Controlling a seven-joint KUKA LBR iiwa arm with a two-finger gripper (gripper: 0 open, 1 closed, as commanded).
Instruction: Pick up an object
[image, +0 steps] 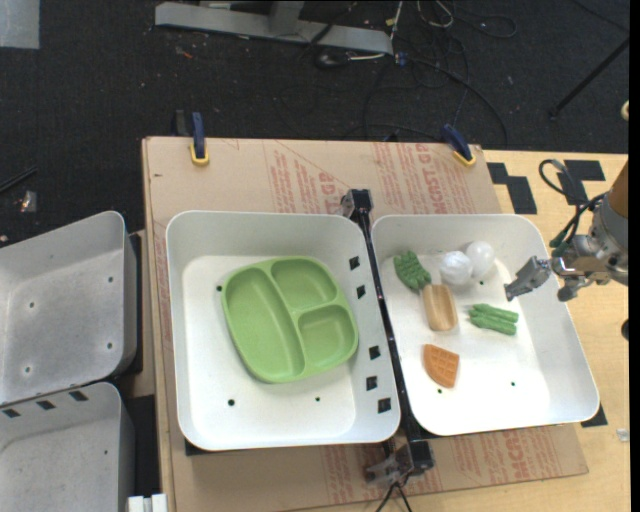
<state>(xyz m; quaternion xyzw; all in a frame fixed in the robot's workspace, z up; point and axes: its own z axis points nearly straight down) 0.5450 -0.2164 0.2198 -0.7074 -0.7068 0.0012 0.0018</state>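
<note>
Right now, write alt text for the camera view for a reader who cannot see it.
A robot gripper hangs open over the right edge of the right bin, which holds small food toys: two green pieces, two white balls, a tan block and an orange wedge. The left bin holds a green divided plate.

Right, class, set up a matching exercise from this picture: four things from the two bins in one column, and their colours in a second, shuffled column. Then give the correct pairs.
Column A
1. divided plate in the left bin
2. wedge-shaped piece nearest the front of the right bin
3. round ball
4. wooden block

Column B
a. white
b. tan
c. light green
d. orange

Pairs: 1-c, 2-d, 3-a, 4-b
</note>
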